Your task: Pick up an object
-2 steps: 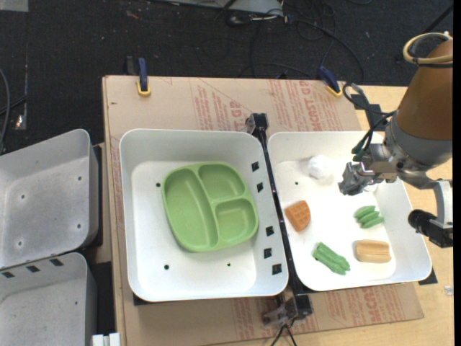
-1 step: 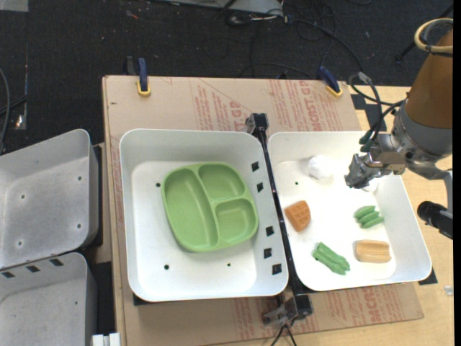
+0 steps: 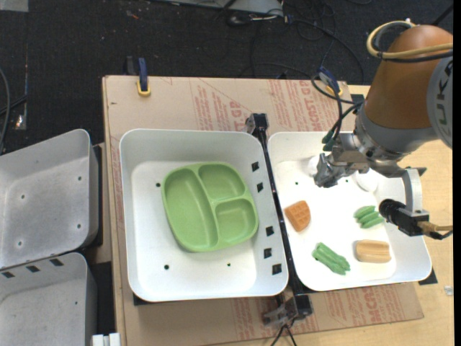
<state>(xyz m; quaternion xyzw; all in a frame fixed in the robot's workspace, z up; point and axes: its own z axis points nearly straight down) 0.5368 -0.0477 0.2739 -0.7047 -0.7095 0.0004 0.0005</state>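
Observation:
My gripper (image 3: pixel 325 173) hangs over the back part of the right bin (image 3: pixel 302 272), pointing down, with the grey arm and its orange band above it at the right. A white object (image 3: pixel 366 183) lies close beside and partly under the gripper. An orange wedge (image 3: pixel 298 215) rests near the bin's left wall. Towards the front lies a green pea pod (image 3: pixel 330 258), with a tan bread-like piece (image 3: pixel 372 251) to its right. Another green pod (image 3: pixel 368 216) is at the right, below the wrist.
The left bin (image 3: pixel 137 193) holds a green divided plate (image 3: pixel 210 206). A black divider (image 3: pixel 271 207) runs between the bins. A black fitting (image 3: pixel 403 218) on the arm juts over the right bin's edge. White trays (image 3: pixel 43 193) stand off the bench at the left.

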